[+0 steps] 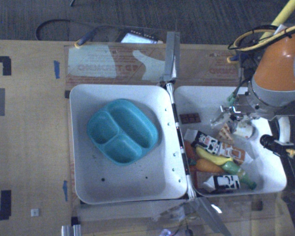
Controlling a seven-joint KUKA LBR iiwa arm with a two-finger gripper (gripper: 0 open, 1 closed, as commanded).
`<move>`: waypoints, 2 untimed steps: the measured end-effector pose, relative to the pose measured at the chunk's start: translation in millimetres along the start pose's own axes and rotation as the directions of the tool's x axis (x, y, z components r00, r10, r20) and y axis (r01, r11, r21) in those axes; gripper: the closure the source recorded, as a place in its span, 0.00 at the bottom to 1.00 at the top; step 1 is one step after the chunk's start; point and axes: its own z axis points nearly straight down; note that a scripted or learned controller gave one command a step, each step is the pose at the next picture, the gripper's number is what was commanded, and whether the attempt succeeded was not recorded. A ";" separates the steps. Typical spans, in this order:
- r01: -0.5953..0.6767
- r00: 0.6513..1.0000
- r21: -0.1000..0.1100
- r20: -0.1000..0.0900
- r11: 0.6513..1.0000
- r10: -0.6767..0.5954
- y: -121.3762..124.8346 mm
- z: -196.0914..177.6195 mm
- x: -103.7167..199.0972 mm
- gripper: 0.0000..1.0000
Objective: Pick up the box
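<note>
Fingers [221, 118] of the gripper [227, 116] seem to stand apart, silvery and angled down over the upper middle of the right bin [199, 95], with nothing between them; the blur makes this a reading rather than a certainty. Just below and to the left of them lies the black-and-white box [208, 142], tilted on its side near the centre of that bin, resting against a banana [214, 156] and close to an orange-and-white packet [236, 154]. A second black-and-white carton [225, 182] lies flat along the lower edge of the bin, beside a carrot [209, 166]. Either could be the box meant; the upper one is nearer the gripper. It looks like a small toy carton, so probably light and fairly stiff, with smooth printed faces that may slip under a weak squeeze and thin walls that may dent under a hard one. Best hold, in my judgement, is across its narrow width, pads on the two long flat faces near the middle, coming straight down so the banana and the packet are not nudged. Over in the left bin [83, 102] sits a blue divided plate [122, 131], well apart from all this.
</note>
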 end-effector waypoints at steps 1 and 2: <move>-0.068 0.998 -0.008 -0.001 0.998 0.068 20.0 109.6 -31.0 0.00; -0.071 0.998 -0.009 -0.001 0.997 0.071 20.8 99.7 -33.2 1.00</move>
